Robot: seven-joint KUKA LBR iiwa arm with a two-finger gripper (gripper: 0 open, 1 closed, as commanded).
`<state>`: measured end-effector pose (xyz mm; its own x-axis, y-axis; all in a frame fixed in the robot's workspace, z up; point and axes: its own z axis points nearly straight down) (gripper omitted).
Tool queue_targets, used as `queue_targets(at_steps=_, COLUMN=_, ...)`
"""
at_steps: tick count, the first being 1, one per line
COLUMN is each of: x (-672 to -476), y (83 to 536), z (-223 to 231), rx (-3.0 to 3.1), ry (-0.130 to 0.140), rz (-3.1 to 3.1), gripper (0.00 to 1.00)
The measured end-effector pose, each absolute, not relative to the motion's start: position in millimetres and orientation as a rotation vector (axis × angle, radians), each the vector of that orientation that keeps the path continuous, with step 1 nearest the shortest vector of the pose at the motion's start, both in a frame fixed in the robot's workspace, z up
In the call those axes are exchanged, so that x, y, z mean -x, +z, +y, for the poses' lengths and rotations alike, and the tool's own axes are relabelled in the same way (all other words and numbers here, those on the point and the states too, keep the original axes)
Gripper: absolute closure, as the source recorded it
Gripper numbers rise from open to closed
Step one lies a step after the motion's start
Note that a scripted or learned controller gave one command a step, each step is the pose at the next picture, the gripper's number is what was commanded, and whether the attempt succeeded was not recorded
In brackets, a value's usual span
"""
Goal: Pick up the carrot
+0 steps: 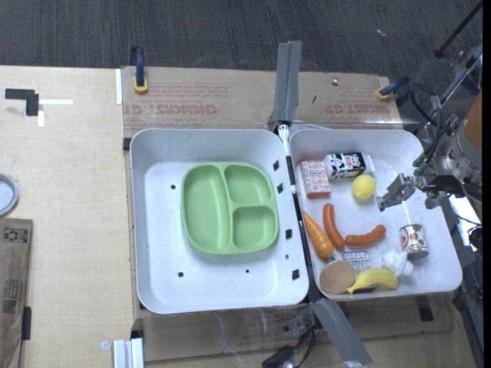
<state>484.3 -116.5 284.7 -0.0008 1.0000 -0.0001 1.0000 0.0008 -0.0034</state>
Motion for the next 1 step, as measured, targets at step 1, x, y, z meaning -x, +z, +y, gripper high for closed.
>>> queue_targets(at_steps=1, x=-505.4, y=152.6, z=-154.3, rx=2.007, ry=0.002, rz=-2.414, gripper=0.00)
